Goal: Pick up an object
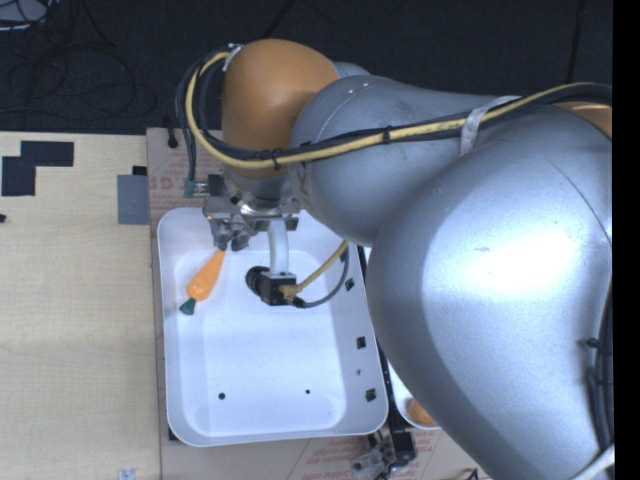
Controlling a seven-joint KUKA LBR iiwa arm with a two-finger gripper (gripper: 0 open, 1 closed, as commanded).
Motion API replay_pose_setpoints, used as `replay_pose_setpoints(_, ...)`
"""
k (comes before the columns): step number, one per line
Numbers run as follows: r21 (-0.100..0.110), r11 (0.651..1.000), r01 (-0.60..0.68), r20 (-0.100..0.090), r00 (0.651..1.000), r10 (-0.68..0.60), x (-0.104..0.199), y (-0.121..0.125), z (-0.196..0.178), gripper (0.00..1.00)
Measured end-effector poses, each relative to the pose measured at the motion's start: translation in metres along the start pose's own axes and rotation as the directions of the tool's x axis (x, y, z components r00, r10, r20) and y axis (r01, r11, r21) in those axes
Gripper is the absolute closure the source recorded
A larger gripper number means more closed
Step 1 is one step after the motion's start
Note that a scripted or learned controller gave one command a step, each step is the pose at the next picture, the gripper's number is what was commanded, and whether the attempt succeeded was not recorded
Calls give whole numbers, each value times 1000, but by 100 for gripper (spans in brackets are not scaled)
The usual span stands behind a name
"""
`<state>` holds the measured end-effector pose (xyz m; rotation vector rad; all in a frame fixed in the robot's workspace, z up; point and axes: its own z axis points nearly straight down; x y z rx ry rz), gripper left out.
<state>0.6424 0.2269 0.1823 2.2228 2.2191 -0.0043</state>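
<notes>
Camera view: white bin [262, 373], orange carrot-shaped piece [205, 276] lying slantwise at ten o'clock near the left wall, gripper [233, 238] by its upper end at twelve o'clock, perhaps touching, released or clenched cannot be told, bare floor toward six o'clock.

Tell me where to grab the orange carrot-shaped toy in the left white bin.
Probably best to grip the orange carrot-shaped toy across its thick middle, coming straight down. It lies flat and slanted near the left wall of the white bin, leaving little sideways room.
</notes>
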Motion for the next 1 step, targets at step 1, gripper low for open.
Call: replay_pose_setpoints(1,-2,1000,-1,-3,1000,1,-23,-53,-94,100)
